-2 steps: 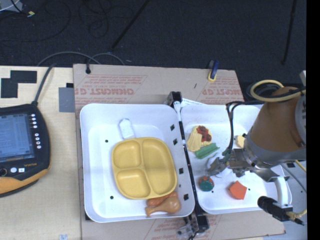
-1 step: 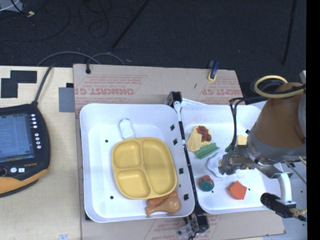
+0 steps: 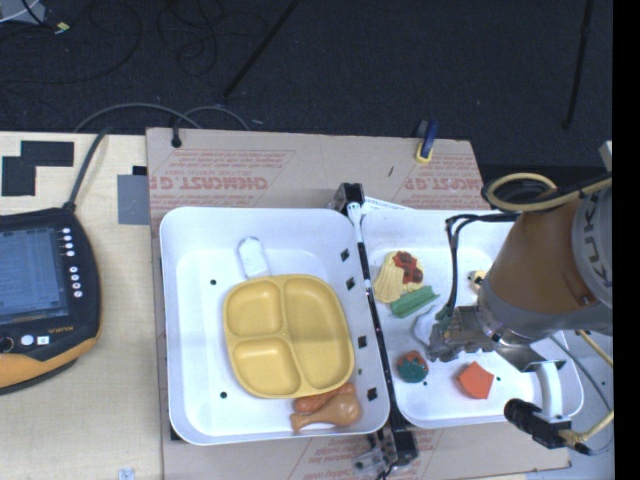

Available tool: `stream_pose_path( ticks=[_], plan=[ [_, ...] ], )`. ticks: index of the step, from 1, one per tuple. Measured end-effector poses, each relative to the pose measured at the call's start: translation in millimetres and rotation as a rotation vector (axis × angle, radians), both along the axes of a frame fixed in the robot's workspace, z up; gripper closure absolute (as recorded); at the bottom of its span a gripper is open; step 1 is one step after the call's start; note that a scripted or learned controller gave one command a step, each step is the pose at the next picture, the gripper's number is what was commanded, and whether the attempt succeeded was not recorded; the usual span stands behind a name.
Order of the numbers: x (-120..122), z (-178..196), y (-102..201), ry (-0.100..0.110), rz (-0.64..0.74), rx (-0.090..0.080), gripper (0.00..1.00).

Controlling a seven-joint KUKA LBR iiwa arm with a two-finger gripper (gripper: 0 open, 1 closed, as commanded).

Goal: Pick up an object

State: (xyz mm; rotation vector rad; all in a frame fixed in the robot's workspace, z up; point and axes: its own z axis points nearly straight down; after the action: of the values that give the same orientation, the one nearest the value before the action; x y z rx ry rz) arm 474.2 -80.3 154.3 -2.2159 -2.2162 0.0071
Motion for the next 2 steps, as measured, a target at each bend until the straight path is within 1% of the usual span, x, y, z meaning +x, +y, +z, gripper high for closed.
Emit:
stream_pose_path(
  ticks=[1, 2],
  plan=[
    [1.8, 34.4, 67.4, -0.007, 0.007, 0.001, 1.0],
    [37.2, 119.7, 61.2, -0.016, 0.001, -0.003, 1.0]
  ],
)
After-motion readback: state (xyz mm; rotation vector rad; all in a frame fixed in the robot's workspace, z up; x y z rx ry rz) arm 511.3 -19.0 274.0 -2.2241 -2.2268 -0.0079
